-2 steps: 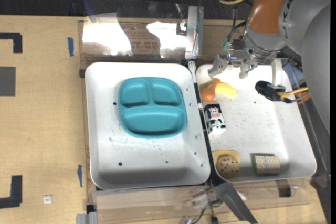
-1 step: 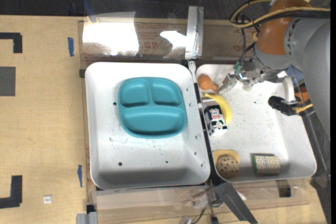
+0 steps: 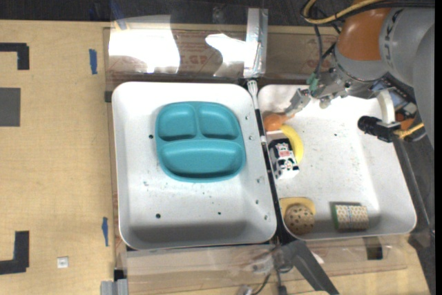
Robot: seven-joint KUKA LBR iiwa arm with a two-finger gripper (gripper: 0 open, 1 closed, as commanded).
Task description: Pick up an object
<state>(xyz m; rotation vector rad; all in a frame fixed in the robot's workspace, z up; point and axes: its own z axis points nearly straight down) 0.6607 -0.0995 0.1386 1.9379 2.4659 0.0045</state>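
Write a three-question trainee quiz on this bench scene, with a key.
1. True or false: the teal divided tray lies in the right bin.
2. Which thing lies nearest the gripper? A) speckled round object B) orange ball C) small roll
3. Fill in: the banana lies against the right bin's ____ wall.

Key: 1 false, it is in the left bin; 2 B; 3 left.

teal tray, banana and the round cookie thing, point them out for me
teal tray [image 3: 200,140], camera view, on its centre ridge
banana [image 3: 297,142], camera view, on its yellow curve
round cookie-like thing [image 3: 298,215], camera view, on its speckled top
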